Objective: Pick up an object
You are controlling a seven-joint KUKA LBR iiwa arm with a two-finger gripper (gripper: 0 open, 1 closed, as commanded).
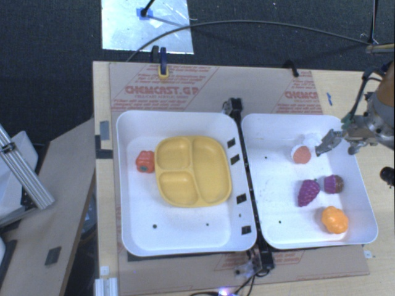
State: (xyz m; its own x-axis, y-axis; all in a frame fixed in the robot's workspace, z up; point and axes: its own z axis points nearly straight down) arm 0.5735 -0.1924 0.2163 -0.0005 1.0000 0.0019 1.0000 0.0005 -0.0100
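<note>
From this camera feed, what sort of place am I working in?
Most likely a robotics lab bench set up for grasping trials: two white bins side by side, toy food such as plastic grapes, and a clamped board labelled Chemcast underneath.

A yellow divided plate [192,177] with three compartments lies in the left white bin [133,227], and a small orange-red toy pepper [145,161] sits just beside its left edge. The right white bin [278,227] adjoins it along a dark seam fitted with black clips [235,159]. Both bins rest on a board printed with red lettering [162,90]. A blue-and-yellow clamp [162,63] grips the board's far edge. Beyond, a shiny foil sheet [147,16] lies on dark carpet [43,48].
</note>
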